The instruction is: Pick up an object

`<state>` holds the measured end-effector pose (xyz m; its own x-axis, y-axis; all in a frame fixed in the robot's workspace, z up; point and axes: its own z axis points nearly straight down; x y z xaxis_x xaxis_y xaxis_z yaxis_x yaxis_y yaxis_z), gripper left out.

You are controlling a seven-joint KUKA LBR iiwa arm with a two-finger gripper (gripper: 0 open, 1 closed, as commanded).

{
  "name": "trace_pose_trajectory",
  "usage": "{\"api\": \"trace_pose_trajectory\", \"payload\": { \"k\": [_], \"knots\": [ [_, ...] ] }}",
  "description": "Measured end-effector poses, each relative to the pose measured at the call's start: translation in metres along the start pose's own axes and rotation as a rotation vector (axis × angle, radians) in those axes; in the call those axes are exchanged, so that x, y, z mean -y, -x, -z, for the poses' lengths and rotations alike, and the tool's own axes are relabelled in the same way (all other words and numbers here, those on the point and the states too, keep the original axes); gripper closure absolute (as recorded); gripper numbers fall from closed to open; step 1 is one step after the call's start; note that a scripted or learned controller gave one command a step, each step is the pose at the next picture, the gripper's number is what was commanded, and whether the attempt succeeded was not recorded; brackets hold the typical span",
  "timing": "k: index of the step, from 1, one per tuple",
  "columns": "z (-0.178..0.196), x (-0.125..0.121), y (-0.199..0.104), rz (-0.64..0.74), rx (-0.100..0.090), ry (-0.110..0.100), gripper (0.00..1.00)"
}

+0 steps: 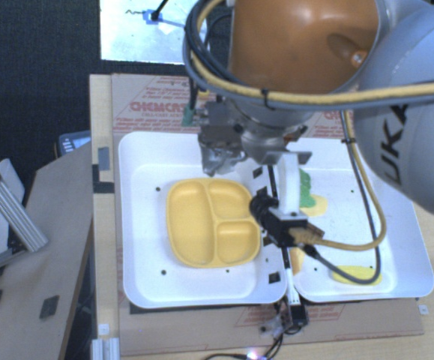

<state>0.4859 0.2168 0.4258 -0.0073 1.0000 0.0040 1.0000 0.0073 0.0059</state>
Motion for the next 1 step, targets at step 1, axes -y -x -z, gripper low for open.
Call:
{"api": "trace_pose_trajectory", "payload": {
  "k": [1],
  "knots": [
    [-0.1175,-0.0396,-0.013,-0.007,0.007,-0.012,1.0]
  ]
}}
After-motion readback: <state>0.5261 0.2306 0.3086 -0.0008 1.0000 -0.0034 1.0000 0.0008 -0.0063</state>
